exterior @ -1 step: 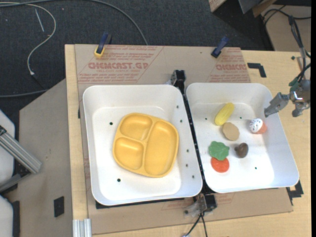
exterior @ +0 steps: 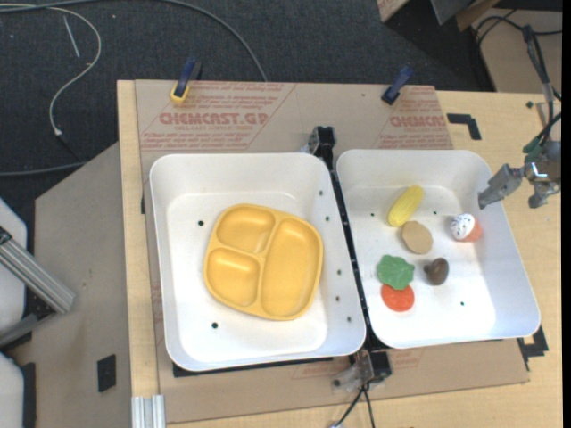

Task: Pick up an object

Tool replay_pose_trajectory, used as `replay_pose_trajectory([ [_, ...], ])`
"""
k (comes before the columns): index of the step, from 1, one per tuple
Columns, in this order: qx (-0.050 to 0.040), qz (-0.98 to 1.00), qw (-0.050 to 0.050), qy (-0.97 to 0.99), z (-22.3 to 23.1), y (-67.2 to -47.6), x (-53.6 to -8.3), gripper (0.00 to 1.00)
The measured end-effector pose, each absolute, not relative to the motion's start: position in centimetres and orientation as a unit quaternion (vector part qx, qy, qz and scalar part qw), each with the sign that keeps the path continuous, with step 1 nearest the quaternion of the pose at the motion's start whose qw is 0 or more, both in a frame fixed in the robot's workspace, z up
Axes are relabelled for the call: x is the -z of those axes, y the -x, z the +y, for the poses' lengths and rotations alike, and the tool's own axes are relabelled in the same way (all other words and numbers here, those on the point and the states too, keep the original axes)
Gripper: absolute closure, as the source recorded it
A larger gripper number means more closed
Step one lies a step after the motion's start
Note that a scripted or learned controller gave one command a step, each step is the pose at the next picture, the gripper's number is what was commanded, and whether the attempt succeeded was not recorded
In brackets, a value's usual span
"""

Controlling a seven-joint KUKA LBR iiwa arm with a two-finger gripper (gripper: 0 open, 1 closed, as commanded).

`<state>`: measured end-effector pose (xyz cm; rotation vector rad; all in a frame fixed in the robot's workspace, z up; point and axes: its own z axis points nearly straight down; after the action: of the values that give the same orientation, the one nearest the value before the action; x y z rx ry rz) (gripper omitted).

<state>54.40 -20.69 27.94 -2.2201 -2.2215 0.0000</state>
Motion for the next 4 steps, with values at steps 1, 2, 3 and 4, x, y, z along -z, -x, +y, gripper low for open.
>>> replay_pose_trajectory([
  [1,0.0000,-0.707,0.001,0.707,-20.1,-54.3,-23.8,0.00],
  [2,-0.0011,-0.707,0.003,0.707,-19.9,-54.2,-19.6,0.00],
  [3,-0.0009,-0.707,0.003,0.707,-19.9,-54.5,-15.3,0.00],
  [4,0.0009,-0.707,0.000,0.707,-20.0,-54.7,-16.7,1.00],
])
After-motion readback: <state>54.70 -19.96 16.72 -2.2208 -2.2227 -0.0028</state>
